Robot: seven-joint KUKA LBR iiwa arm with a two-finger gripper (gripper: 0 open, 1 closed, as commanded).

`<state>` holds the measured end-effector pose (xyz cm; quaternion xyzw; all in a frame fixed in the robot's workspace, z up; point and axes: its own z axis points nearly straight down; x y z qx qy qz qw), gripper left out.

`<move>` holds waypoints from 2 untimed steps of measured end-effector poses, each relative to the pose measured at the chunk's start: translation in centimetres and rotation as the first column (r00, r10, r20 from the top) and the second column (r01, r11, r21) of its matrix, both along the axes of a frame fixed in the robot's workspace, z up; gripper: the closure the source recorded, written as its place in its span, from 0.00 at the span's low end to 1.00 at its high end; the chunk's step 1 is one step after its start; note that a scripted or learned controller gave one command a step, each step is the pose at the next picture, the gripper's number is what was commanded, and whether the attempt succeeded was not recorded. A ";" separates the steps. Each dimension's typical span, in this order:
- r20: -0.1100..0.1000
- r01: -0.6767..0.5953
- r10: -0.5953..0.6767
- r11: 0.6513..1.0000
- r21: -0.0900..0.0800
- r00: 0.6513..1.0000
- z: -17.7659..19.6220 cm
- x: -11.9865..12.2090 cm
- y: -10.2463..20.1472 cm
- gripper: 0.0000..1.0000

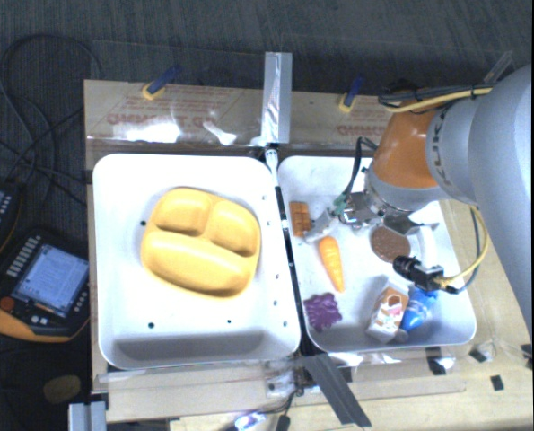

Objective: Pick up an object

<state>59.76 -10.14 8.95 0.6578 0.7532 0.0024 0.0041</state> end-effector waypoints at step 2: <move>-0.010 -0.120 0.120 0.993 0.001 0.993 17.2 -2.4 5.0 1.00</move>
